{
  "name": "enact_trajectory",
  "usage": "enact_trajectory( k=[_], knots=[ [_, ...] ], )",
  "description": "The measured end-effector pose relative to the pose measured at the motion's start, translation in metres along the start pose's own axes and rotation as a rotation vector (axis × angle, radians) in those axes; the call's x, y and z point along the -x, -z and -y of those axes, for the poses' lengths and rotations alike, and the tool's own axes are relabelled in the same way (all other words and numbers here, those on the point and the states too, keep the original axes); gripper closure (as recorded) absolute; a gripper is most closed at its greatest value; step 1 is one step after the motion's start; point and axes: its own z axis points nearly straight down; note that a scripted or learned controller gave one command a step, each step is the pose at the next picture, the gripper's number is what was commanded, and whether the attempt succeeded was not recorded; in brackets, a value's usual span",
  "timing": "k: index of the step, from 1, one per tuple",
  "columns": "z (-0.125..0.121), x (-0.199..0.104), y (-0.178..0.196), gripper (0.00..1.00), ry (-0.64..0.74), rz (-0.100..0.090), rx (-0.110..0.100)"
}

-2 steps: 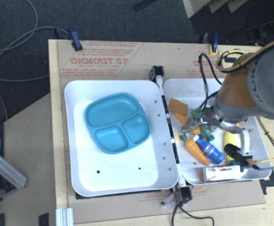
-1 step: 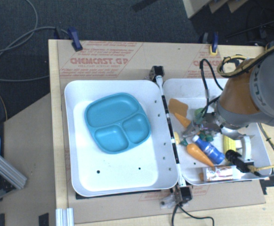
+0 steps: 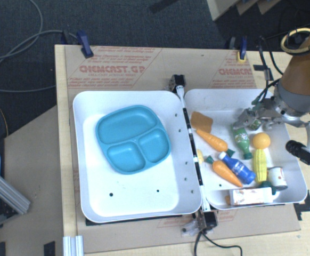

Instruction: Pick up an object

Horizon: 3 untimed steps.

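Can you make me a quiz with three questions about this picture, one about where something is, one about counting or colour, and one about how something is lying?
1. Where is the blue divided plate?
A. In the left bin
B. In the right bin
C. On the floor

2. How many orange carrots are in the right bin?
A. One
B. Two
C. Four

3. How is the corn cob placed?
A. Standing upright
B. Lying flat in the bin
C. Held between the gripper's fingers

Answers:
1. A, the plate rests inside the left bin.
2. B, one carrot lies near the bin's divider, another carrot lies lower down.
3. B, the cob lies flat on the bin floor, below the gripper and apart from it.
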Motion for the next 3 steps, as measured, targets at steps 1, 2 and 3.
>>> enact_trajectory(
  k=[1,2,3],
  knots=[
    [0.013,-0.036,-0.069,0.0,0.005,-0.011,-0.019],
    [0.011,-0.034,-0.055,1.0,0.004,-0.007,-0.01],
    [-0.019,-0.102,0.042,1.0,0.011,-0.008,0.0]
  ],
)
